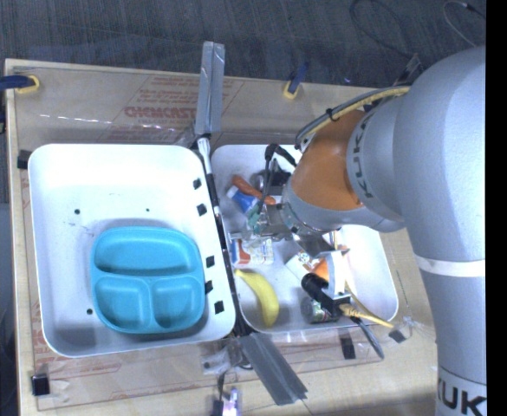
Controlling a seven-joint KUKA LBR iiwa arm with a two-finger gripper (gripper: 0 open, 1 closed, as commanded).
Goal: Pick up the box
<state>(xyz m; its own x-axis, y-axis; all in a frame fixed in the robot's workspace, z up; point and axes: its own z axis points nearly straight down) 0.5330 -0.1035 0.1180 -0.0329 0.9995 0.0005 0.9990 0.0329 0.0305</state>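
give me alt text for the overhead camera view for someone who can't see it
A grey arm with an orange band reaches from the right over the right bin, which holds a banana and cluttered small items. The left bin holds a blue divided tray.

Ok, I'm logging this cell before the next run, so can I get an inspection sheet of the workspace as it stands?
Surface: wooden bench bearing two white bins, left bin and right bin, side by side.
Job's things: a white and orange box-like item lies in the right bin under the arm; whether it is the target box is unclear.
Clutter: blue divided tray in the left bin; banana and small mixed items in the right bin.
Grippers: the wrist hangs over the right bin; the fingers are hidden.
Cables: yellow cable along the arm; loose cables on the floor behind.
Surroundings: blue clamps at the bench edges, dark floor.
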